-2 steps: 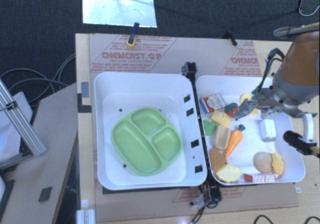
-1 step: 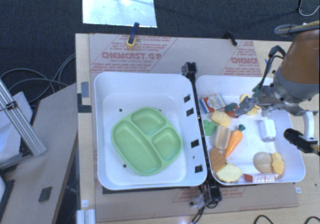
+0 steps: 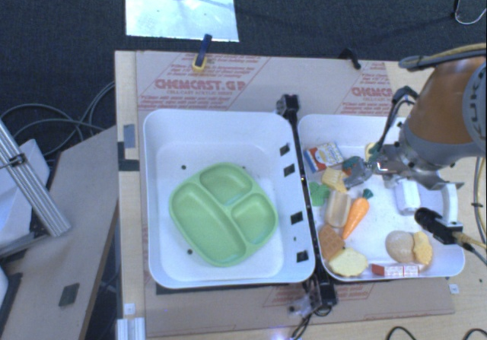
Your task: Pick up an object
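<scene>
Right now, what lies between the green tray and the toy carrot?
In the camera view, the two bins' adjoining walls with black clips, then a small green piece and a pale block, separate green tray from carrot.

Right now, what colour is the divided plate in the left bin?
Light green; the divided plate shows clearly in the camera view, lying in the left bin.

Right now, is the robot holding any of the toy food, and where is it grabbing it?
It cannot be told. The tool sits low in the right bin, near the carrot and the other toy food, but nothing can be made out in its grip.
</scene>
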`<act>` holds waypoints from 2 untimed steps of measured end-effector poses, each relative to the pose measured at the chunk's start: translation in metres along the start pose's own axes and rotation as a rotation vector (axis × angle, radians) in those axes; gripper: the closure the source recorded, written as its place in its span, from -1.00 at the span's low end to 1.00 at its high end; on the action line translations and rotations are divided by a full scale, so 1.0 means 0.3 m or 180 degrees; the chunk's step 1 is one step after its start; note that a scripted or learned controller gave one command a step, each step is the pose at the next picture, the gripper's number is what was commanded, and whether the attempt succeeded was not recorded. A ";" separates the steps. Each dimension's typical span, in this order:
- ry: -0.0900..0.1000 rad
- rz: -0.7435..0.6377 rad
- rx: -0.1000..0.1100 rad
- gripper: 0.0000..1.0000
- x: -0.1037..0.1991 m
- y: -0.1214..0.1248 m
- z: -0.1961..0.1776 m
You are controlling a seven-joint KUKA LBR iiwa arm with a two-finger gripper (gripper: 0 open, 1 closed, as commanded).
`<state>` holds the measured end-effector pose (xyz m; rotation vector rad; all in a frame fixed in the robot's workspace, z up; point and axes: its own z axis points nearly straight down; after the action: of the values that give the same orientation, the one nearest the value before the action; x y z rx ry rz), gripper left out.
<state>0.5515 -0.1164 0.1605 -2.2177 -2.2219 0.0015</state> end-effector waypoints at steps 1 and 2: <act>0.0002 0.0002 -0.0003 -1.00 0.030 -0.006 0.194; -0.0001 0.0004 -0.0004 -1.00 0.032 -0.005 0.257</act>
<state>0.5499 -0.1068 0.0835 -2.2201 -2.2212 0.0004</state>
